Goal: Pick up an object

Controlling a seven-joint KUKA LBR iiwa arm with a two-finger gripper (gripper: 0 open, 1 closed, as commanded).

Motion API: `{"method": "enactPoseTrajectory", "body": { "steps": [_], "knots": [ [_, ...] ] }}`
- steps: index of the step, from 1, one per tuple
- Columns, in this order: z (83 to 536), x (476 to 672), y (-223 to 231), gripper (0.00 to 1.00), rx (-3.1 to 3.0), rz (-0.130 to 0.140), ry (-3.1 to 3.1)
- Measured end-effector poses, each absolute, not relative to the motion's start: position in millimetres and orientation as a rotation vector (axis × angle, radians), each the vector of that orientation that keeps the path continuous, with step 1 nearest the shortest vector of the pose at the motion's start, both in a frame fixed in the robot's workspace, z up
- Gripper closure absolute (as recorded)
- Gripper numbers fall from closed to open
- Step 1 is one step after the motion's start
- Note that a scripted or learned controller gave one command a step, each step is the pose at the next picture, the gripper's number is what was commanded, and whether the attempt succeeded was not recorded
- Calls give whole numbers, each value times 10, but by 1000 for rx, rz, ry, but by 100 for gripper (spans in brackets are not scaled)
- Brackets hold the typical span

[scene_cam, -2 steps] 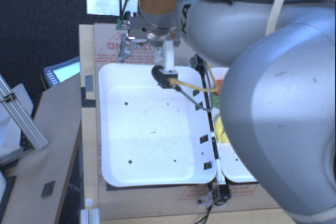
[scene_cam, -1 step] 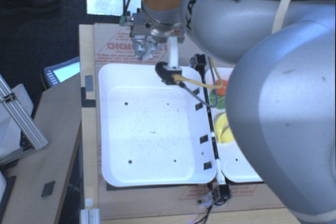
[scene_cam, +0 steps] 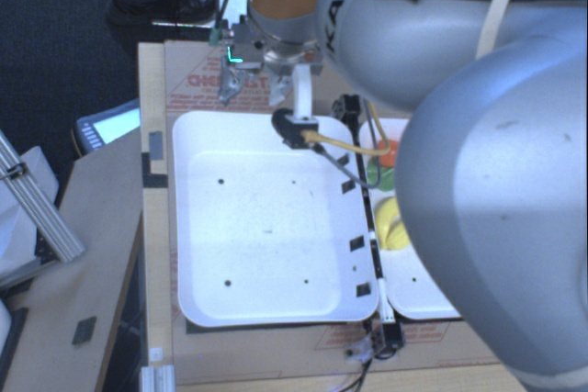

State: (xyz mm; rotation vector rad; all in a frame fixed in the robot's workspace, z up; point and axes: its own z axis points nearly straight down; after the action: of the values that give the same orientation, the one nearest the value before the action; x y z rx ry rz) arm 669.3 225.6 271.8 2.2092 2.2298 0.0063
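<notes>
Two shallow white bins sit side by side on the bench [scene_cam: 156,326]. The left bin [scene_cam: 197,289] shows a bare floor marked with a few small dark dots. The right bin [scene_cam: 418,303] is largely hidden beneath the grey arm [scene_cam: 478,151]; along the visible strip by its left wall lie a yellow rounded object [scene_cam: 393,223] and, farther back, a small orange object [scene_cam: 390,149] with a green object [scene_cam: 383,174] just beside it on the near side. The yellow object looks slightly elongated, its long axis running roughly near to far along the dividing wall, though the arm covers its right side, so its full shape cannot be told. The claw [scene_cam: 266,89] hangs below the orange band at the far edge of the left bin, over its far rim; its two fingers stand apart, released, with nothing between them. A dark connector on a yellow cable [scene_cam: 335,142] sits just near and right of the claw, over the left bin's far right corner.
</notes>
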Motion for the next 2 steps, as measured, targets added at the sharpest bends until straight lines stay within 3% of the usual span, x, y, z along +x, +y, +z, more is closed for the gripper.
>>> {"method": "enactPoseTrajectory", "body": {
  "steps": [1,2],
  "knots": [
    [2834,6698,2260,100,2203,10,2233],
    [2829,6697,2260,0,2202,9,2235]
  ]
}}
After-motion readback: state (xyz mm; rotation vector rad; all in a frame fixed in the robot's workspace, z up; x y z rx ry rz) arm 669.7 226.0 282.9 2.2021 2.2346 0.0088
